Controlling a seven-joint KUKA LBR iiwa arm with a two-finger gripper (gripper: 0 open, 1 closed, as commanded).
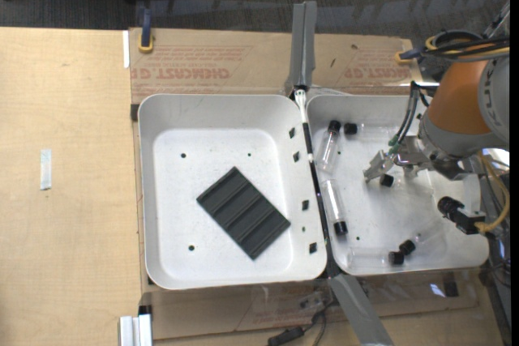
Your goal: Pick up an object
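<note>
While the grey arm with the orange band (462,97) reaches in from the right, its two-finger gripper (383,168) sits low over the middle of the right shallow white plastic bin (422,259); whether it is apart or together cannot be told from this slant.

Right bin contents:
- clear plastic tube with black cap (331,143), near the upper left corner, beside a small black cap (350,128);
- second clear capped tube (334,210), lying along the left wall;
- third clear tube with black cap (409,245), near the front wall;
- small black piece (387,181), just beside the gripper.

Left shallow white plastic bin (162,255): one dark grey ribbed rectangular slab (243,212), lying diagonally near the centre.
</note>
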